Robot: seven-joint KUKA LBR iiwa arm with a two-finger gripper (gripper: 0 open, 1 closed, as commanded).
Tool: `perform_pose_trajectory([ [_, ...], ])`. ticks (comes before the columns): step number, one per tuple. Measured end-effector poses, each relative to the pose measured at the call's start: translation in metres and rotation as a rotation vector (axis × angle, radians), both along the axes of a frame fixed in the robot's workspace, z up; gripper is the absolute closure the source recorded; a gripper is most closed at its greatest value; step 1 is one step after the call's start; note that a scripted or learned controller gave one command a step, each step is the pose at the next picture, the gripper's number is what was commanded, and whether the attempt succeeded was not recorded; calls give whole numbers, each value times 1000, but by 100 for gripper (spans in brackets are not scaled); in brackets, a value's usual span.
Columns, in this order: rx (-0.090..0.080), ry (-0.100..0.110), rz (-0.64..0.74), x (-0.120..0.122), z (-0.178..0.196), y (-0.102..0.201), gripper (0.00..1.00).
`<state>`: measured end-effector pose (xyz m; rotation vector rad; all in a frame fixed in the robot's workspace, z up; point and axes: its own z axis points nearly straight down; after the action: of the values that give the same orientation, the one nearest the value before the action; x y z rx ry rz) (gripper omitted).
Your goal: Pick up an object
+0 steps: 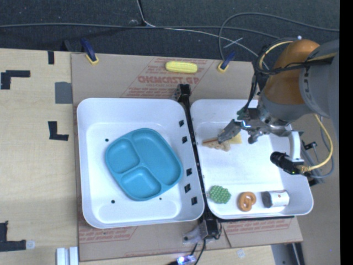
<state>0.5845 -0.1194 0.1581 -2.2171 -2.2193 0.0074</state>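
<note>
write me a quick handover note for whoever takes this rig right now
Gripper: low in the right bin, at the tan food piece near its back left; grip not clear.
Right bin front: green ball, pretzel, small white cylinder.
Left bin: blue divided plate.
Yellow corn lies on the cardboard behind the bins.
Done: nothing visibly lifted.
Left: grasp and lift one item.

Colours in the two white bins and on the brown cardboard

Left bin (88, 148) is white and holds a light blue tray (143, 163); right bin (298, 203) is white, with a green ball (219, 194), an orange-brown ring (246, 201) and a black-and-white tube (274, 199) along its near edge, a tan and pale yellow piece (220, 143) toward its far edge. A yellow item (181, 67) lies on cardboard (127, 76) printed with red lettering. The arm (292, 87) is grey with an orange band.
</note>
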Motion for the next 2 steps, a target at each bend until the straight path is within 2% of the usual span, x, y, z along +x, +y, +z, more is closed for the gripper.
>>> perform_pose_trajectory([
  [1, 0, 0, -1, 0, -55, -10, 0],
  [2, 2, -6, 1, 1, -72, -8, 0],
])
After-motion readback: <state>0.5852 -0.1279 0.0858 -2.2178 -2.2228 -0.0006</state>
